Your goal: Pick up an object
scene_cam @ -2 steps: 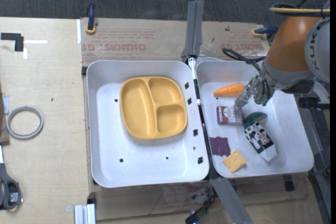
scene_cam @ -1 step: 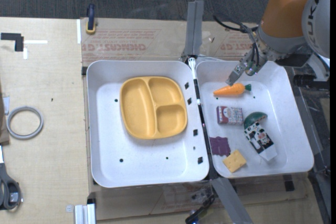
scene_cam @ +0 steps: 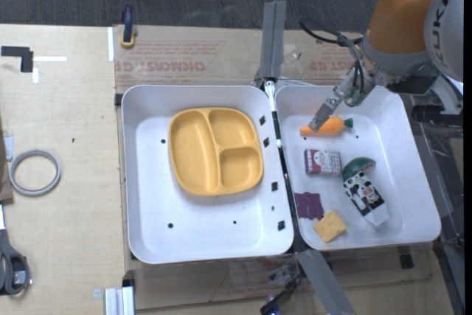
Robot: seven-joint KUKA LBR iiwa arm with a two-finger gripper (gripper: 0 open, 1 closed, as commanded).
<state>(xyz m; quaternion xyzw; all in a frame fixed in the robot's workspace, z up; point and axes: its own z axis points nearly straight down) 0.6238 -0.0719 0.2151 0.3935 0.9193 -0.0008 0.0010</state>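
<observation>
Where the grey arm (scene_cam: 413, 11) with its orange band reaches in from the right, its gripper (scene_cam: 322, 119) comes down at a slant over the far part of the right bin (scene_cam: 413, 158). The tip sits right at the orange toy carrot (scene_cam: 327, 127), which lies on the bin floor with its green end pointing right. At this angle the tip overlaps the carrot's far edge, and I cannot tell whether the fingers are apart or closed, nor whether they have the carrot between them.

4 other items share the right bin. Near the middle lies a small red and white carton (scene_cam: 322, 161). To its right, a black and white patterned bottle (scene_cam: 364, 192) with a green cap lies on its side, tilted toward the near right corner. Toward the near left of the bin sits a flat purple piece (scene_cam: 308, 205), and just nearer than that a yellow cracker-like square (scene_cam: 330, 226).

The left bin (scene_cam: 147, 217) holds 1 thing, a yellow divided plate (scene_cam: 216, 150) with 3 compartments, lying flat around its middle.

On the wooden bench (scene_cam: 59, 99) to the left, well apart from both bins, lies a grey ring of tape (scene_cam: 33, 172).
</observation>
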